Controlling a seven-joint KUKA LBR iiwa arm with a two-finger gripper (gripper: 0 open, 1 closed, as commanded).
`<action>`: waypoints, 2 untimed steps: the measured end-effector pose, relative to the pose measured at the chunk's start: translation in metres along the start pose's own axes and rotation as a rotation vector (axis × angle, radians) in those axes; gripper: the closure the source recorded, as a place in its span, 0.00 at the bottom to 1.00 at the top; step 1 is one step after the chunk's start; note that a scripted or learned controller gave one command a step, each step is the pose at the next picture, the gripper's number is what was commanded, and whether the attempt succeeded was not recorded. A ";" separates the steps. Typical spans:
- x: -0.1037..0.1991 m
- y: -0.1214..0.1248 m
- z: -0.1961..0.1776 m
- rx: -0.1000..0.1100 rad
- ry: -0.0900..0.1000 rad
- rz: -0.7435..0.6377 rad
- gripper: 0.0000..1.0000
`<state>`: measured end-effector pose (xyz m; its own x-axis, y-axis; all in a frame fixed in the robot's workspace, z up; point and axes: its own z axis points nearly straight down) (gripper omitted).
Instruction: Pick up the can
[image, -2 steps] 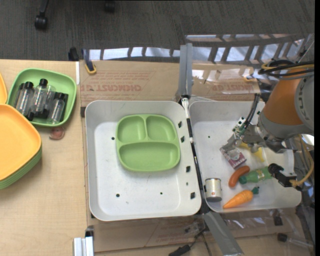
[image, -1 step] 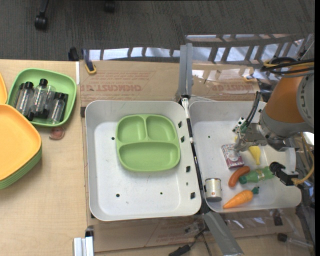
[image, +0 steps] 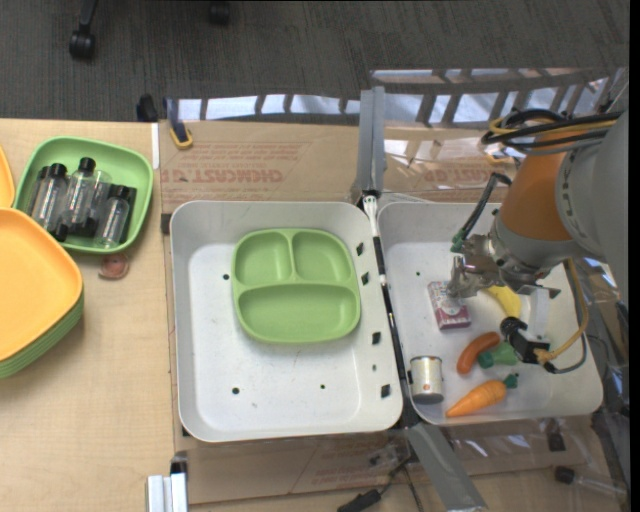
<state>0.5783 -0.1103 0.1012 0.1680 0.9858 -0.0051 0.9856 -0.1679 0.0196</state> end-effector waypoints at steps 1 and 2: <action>0.001 -0.040 -0.001 -0.002 0.005 0.331 1.00; 0.007 -0.014 -0.023 0.022 0.002 0.073 1.00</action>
<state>0.5648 -0.1004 0.1243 0.2394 0.9709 -0.0023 0.9709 -0.2394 -0.0023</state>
